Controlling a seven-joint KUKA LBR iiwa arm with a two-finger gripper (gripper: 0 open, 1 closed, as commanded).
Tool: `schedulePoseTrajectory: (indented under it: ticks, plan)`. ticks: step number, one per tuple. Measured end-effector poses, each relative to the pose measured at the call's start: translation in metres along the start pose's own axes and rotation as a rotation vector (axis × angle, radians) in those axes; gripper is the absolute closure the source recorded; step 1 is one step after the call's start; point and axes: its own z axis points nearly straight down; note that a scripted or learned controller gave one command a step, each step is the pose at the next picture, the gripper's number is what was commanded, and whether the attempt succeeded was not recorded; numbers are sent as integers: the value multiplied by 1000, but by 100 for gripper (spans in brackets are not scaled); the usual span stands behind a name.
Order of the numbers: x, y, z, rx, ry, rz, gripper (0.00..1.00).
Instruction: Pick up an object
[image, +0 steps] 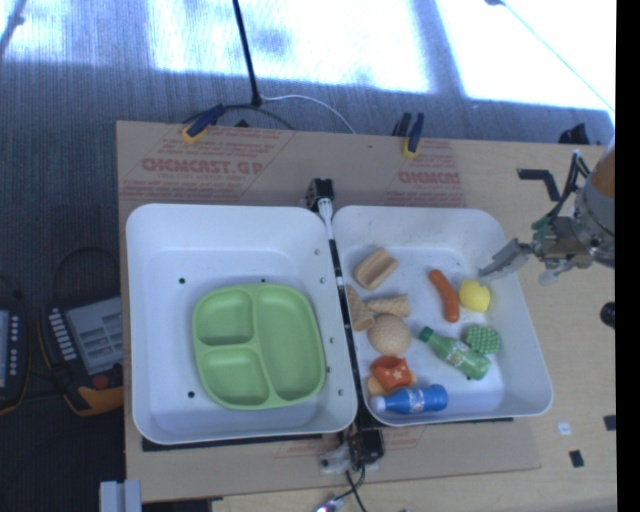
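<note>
The right bin (520, 395) holds several toy foods: a hot dog bun (375, 267), an orange-red sausage (444, 295), a yellow lemon (475, 296), a waffle piece (386, 305), a round bread roll (390, 334), a green bottle (456, 354), a green knobbly piece (484, 338), a red item (391, 373) and a blue bottle (412, 401). My gripper (492, 266) hangs over the bin's upper right corner, just above and right of the lemon, pointing left. Nothing is seen held in it.
The left bin (160, 250) holds a green divided plate (260, 345). A black fitting (320, 192) sits at the top of the ridge between the bins. Clamps (408, 135) grip the board's far edge. Bare bin floor lies around the plate.
</note>
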Motion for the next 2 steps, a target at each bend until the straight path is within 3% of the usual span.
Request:
schedulePoseTrajectory:
  ticks: [1,2]
  plan:
    - [31,39,86,1,0,-168,0]
    - [24,42,168,-12,-3,-270,0]
